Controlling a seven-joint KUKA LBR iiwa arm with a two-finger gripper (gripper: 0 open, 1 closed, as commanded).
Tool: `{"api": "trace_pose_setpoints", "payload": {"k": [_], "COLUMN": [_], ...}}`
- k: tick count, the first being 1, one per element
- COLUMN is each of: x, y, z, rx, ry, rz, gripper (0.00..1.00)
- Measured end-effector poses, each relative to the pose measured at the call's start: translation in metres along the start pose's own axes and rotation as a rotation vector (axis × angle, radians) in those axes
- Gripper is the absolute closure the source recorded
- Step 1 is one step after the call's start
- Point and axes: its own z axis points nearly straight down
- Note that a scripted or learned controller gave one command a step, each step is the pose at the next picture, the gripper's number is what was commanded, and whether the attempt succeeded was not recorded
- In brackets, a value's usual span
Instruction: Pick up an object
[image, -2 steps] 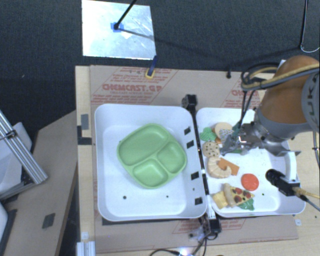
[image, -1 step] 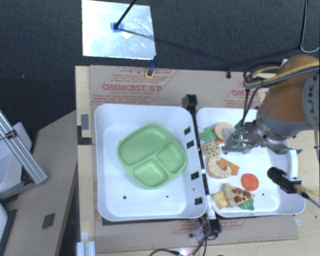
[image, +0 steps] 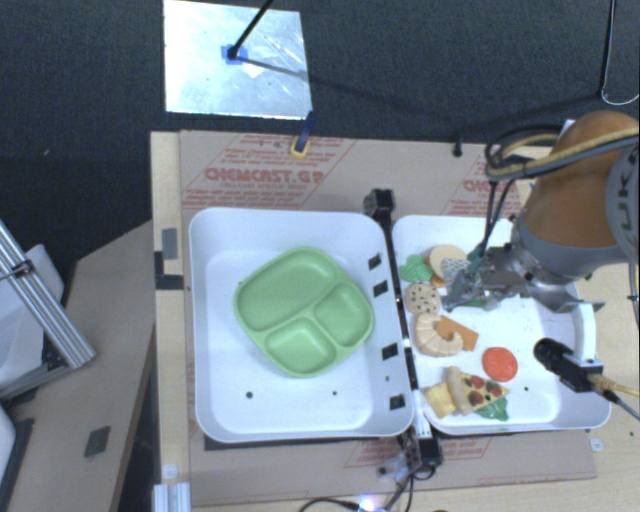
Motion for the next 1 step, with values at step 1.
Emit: {"api": "trace_pose_setpoints", "payload": {"k": [1], "x": [0.0068], "y": [0.0035], "z": [0.0129], "rx": [0.001], "ry": [-0.001], "rz": [0.000], "gripper": [1.00]}}
